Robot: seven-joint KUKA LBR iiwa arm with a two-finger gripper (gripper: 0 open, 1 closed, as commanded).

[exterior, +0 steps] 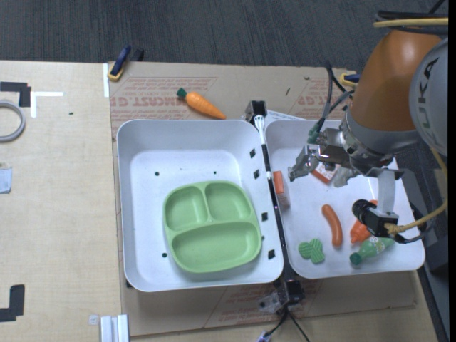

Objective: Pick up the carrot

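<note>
The carrot (pixel 201 104), orange with a green top, lies on the brown cardboard behind the left bin (pixel 135 191), outside both bins and just beyond that bin's far rim. It lies tilted, green end pointing left.

The gripper (pixel 320 168) hangs over the right bin (pixel 292 137), near that bin's far half and well apart from the carrot. Its fingers are spread and nothing sits between them.

The left bin holds a green three-compartment plate (pixel 212 226), set slightly toward the near right corner.

The right bin holds several toy food items. A small orange-red piece (pixel 278 184) lies against the bin's left wall. A sausage (pixel 332 225) lies near the centre. A green leafy item (pixel 311 250) lies at the near edge. Under the arm's cable, an orange and green item (pixel 365 241) lies at the near right; it is possibly a second carrot, but the view is partly blocked there.

A blue-and-yellow clip (pixel 120 62) lies at the cardboard's far left corner.
</note>
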